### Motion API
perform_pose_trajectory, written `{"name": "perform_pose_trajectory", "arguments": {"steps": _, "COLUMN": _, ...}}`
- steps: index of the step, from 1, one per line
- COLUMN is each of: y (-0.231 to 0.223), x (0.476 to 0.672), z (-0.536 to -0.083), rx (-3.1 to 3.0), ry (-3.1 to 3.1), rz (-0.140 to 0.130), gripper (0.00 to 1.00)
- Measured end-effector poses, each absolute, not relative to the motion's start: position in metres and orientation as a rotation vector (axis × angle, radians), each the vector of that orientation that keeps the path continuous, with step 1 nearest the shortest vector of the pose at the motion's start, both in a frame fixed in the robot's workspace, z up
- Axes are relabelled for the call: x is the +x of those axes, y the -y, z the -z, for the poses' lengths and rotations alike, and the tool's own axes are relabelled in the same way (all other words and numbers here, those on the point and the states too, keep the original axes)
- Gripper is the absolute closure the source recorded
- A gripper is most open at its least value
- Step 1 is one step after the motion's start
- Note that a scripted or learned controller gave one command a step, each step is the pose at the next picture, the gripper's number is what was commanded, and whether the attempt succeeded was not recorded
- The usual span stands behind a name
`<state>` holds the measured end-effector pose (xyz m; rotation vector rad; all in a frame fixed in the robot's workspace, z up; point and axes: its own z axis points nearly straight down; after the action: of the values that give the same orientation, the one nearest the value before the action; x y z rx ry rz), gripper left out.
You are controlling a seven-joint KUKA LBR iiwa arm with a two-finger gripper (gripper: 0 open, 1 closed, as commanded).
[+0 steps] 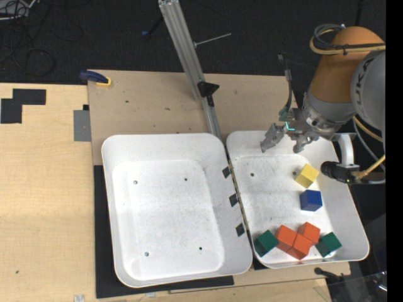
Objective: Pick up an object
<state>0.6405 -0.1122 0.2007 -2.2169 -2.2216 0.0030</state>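
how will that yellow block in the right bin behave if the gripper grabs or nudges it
The yellow block looks like a rigid cube, so it should hold its shape in a grip. Its flat faces suggest it would slide, not roll. It sits apart from the blue block, so a nudge probably moves it alone.

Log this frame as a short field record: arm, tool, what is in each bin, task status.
arm: reaches in from the right, above the right bin's far end
tool: open, nothing between its fingers
right bin: yellow block, blue block, two orange blocks, two green blocks grouped at the near end
left bin: bare white floor
task status: no object picked up yet
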Motion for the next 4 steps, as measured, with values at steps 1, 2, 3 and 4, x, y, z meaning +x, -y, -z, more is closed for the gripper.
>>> {"name": "perform_pose_trajectory", "arguments": {"steps": 1, "y": 0.111, "x": 0.649, "z": -0.152, "rx": -2.212, "ry": 2.224, "rz": -0.007, "gripper": 0.00}}
{"name": "perform_pose_trajectory", "arguments": {"steps": 2, "y": 0.105, "x": 0.651, "z": -0.107, "rx": -2.211, "ry": 2.223, "rz": -0.007, "gripper": 0.00}}
{"name": "perform_pose_trajectory", "arguments": {"steps": 3, "y": 0.104, "x": 0.651, "z": -0.090, "rx": -2.212, "ry": 2.227, "rz": -0.004, "gripper": 0.00}}
{"name": "perform_pose_trajectory", "arguments": {"steps": 4, "y": 0.104, "x": 0.651, "z": -0.100, "rx": -2.212, "ry": 2.225, "rz": -0.005, "gripper": 1.00}}
